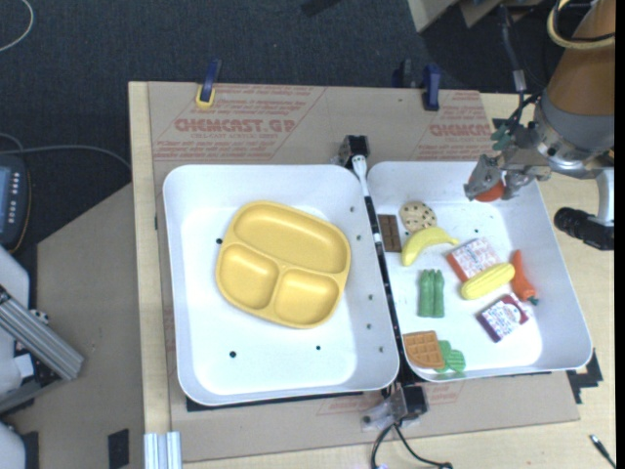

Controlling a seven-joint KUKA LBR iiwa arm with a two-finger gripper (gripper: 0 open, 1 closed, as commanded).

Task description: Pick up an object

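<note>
1. The arm point(584, 76) comes in from the right and hangs over the far right corner of the right bin point(562, 291). Looks to me like the reach or grasp stage of the pick.
2. The tool point(485, 186) sits right at a small red-orange thing point(491, 192). Can't say whether it's clamped on it or just touching, and I can't tell if the tool is apart or together; that spot is too small and blurry.
3. The rest of the toy food lies loose in the same bin: cookie point(417, 214), banana point(426, 243), corn point(487, 281), carrot point(523, 276), green veg point(431, 293), waffle point(422, 348).
4. The left bin point(190, 291) holds a yellow tray point(282, 263).
5. My guess for next: if the red thing is gripped, lift straight up. If not, settle lower around it and close before rising.
</note>
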